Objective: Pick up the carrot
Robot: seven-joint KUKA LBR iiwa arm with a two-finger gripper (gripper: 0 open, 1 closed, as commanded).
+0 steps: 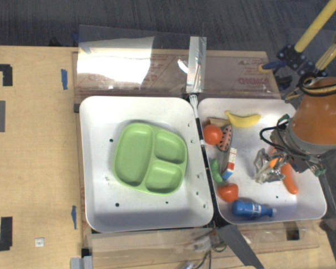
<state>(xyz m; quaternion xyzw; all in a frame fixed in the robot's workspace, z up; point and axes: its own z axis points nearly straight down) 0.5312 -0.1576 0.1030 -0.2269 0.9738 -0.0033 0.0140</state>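
Observation:
The carrot [290, 181] is a small orange stick lying at a slant near the right side of the right bin [308, 209]. My gripper [268, 167] hangs low over the bin floor just left of the carrot's upper end. A bit of orange shows right by the metal tip, and whether it touches the carrot is unclear. The orange-banded wrist [319, 116] covers the bin's right rear corner.
Left of the gripper lie a banana [243, 118], a red ball [212, 134], a watermelon slice [226, 138], a small box [231, 164], a green piece [215, 171], a red fruit [228, 191] and a blue bottle [252, 209]. A green divided plate [151, 157] sits in the left bin [95, 206].

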